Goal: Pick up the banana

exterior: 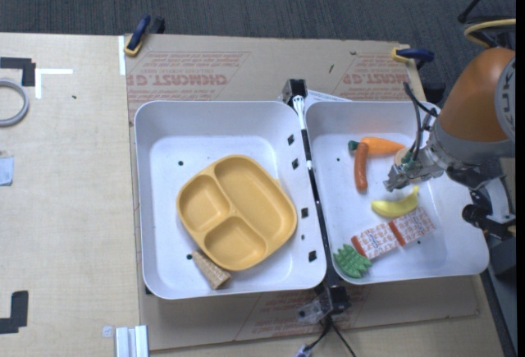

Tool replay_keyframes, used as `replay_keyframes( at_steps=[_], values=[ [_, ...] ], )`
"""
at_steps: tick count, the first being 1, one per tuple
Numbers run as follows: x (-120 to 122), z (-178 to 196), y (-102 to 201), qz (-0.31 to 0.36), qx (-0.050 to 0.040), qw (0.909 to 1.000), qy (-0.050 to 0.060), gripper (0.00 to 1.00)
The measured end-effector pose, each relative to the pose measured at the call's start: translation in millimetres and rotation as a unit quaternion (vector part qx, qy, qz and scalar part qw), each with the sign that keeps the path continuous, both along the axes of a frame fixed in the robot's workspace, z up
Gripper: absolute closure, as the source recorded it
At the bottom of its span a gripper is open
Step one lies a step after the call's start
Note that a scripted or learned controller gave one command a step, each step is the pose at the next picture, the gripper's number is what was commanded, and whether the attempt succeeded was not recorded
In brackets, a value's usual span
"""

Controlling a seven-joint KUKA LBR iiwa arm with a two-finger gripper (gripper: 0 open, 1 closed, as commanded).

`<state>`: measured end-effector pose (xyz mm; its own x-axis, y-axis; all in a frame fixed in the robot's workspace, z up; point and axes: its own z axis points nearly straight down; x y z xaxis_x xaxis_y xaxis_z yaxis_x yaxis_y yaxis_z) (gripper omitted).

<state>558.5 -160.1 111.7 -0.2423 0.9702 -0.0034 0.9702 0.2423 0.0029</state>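
Two white bins sit side by side on my worktop point(66, 208), over a sheet of cardboard point(213, 72). The left bin point(152, 183) holds a yellow three-part plate point(236, 212) near its middle, with a small brown biscuit-like block point(212, 270) just below the plate's lower left edge. In the right bin point(459, 253) I see the banana point(395, 204) lying flat at about the bin's centre, curved and yellow. Above it and to the left are an orange carrot point(382, 145) and a red sausage-shaped piece point(360, 167), close to each other. Below the banana lies a red and white packet point(394, 234), and a green leafy toy point(353, 262) rests at the bin's lower left. The arm point(480, 105) enters from the right of the frame, and my gripper point(404, 175) hangs just above the banana's upper end. From this angle I cannot tell how the gripper stands, or whether it touches the banana.
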Motion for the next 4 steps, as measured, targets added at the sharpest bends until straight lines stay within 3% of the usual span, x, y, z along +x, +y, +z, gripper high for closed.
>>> replay_keyframes(
  at_steps=[1, 2, 3, 4],
  values=[
    [0.0, 0.0, 0.1, 0.000, 0.0000, 1.0000, 0.000, 0.00],
    [-29.3, -19.1, -4.6, 0.164, 0.0009, 0.9864, 0.002, 0.00],
    [6.5, -19.0, 39.5, 0.295, 0.0001, 0.9556, 0.001, 0.00],
    [-31.8, -19.0, 47.8, 0.430, 0.0001, 0.9030, 0.002, 0.00]
  ],
)
